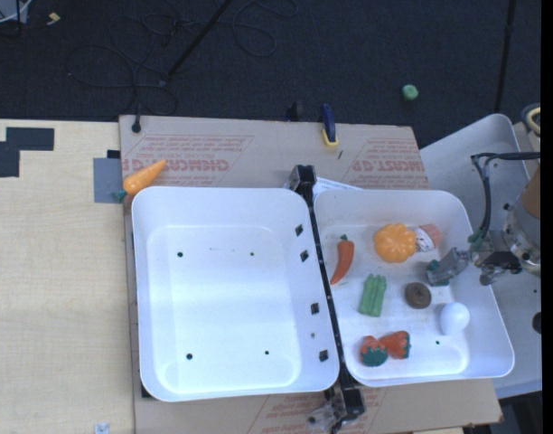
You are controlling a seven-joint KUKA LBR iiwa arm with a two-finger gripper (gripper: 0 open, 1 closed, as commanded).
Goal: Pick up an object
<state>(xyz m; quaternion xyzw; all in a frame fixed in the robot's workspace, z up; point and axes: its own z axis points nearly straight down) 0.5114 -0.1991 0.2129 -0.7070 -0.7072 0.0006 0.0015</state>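
White right bin [493,351] crowded with toys: orange pumpkin [395,242], green pod [373,295], red chilli [342,260], white egg [454,317], brown disc [418,295]. Grey gripper [445,269] low at the far rim beside pumpkin and disc, grasp impossible to judge. Nothing visibly lifted; picking seemingly all left.

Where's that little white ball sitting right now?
The white ball lies in the right bin, near its right wall, just right of the brown disc.

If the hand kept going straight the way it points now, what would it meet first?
The hand points leftward over the right bin. Straight ahead, the orange pumpkin-like toy looks like the first contact, though the brown disc lies close below that line. The hand's height is unclear, so it may pass above both.
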